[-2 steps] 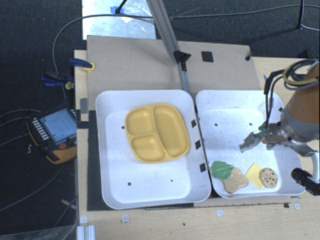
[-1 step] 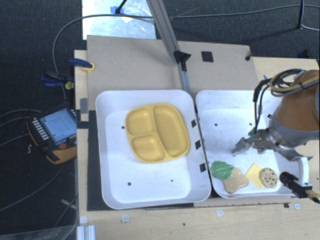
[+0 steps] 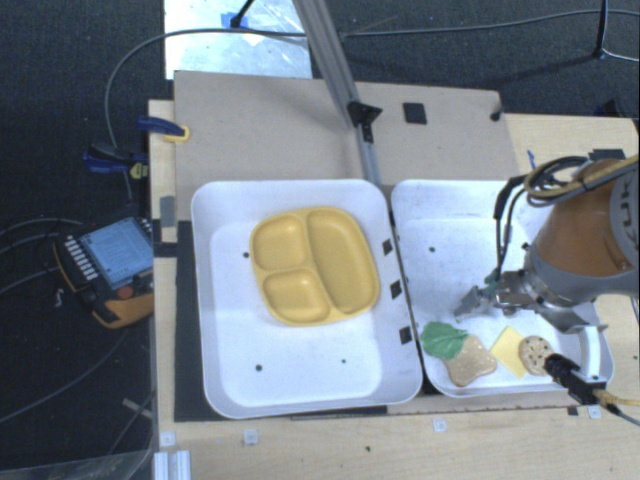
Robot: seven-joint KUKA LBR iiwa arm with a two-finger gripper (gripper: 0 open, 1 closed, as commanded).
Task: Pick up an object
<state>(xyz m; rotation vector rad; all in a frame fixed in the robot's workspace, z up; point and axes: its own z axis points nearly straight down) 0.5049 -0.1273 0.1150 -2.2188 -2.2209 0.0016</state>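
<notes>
Camera view, from above the bench: your candidate objects lie bunched in the near corner of the right bin (image 3: 440, 208), against its front wall. Take the green piece (image 3: 443, 340) as your landmark. Touching it on the right is a tan, toast-like piece (image 3: 470, 364), its long axis running slantwise from near-left to far-right. Right of that sits a yellow square (image 3: 508, 350), turned corner-on like a diamond, and beside that a small round speckled cookie (image 3: 535, 350).

Your gripper (image 3: 484, 299) hangs just above and to the right of the green piece, pointing left along the bin floor. You can see nothing between its fingers, but how far they stand apart cannot be told from this angle. The grey arm (image 3: 580, 238), with its orange band, fills the bin's right side behind the gripper.

Well left of the green piece, in the left bin (image 3: 300, 368), a yellow three-compartment tray (image 3: 312, 265) lies tilted, its long axis slantwise.
</notes>
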